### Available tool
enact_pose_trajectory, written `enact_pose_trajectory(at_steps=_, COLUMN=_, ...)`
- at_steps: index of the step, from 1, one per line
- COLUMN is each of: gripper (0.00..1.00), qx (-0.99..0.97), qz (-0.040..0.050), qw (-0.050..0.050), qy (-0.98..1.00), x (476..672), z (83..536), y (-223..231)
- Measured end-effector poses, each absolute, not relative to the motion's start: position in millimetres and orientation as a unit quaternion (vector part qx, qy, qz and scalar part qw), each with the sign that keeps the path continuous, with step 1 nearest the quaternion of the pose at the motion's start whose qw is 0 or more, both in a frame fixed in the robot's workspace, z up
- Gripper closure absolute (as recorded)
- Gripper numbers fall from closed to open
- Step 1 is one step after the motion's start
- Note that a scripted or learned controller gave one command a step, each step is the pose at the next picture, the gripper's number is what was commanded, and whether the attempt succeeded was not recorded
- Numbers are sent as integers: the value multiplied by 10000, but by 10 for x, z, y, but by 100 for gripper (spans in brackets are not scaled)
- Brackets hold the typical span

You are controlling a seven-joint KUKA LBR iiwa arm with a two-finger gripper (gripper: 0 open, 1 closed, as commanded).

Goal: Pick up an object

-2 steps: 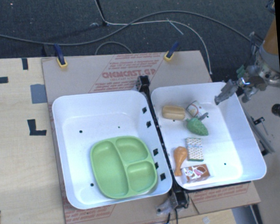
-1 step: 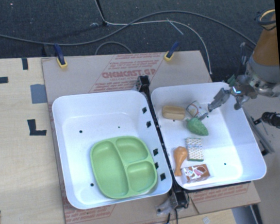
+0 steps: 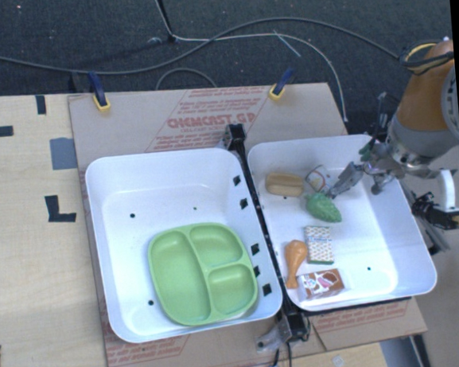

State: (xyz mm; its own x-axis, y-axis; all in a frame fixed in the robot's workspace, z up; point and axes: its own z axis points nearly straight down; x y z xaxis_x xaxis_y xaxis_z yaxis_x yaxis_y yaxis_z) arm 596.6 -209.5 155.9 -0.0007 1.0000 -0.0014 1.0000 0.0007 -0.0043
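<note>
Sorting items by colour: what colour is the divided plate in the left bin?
Light green; the divided plate shows plainly in the camera view.

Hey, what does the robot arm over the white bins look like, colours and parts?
The arm is a thick rounded grey body with a broad orange band above the wrist. It narrows to a darker metal gripper with slim grey fingers and small green-tinted parts near the wrist. Dark cables and fittings hang at its right side. No lettering can be made out on it.
</note>
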Motion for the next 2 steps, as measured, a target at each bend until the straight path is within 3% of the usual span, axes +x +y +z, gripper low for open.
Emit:
enact_pose_trajectory(at_steps=1, gripper=0, qx=-7071, qz=-33, qw=-58, qy=-7071, x=6068, z=1064, y=-2038)
enact_pose_trajectory(at_steps=2, gripper=100, qx=-7060, qz=-26, qw=-64, qy=-7081, x=6065, z=1159, y=-2030)
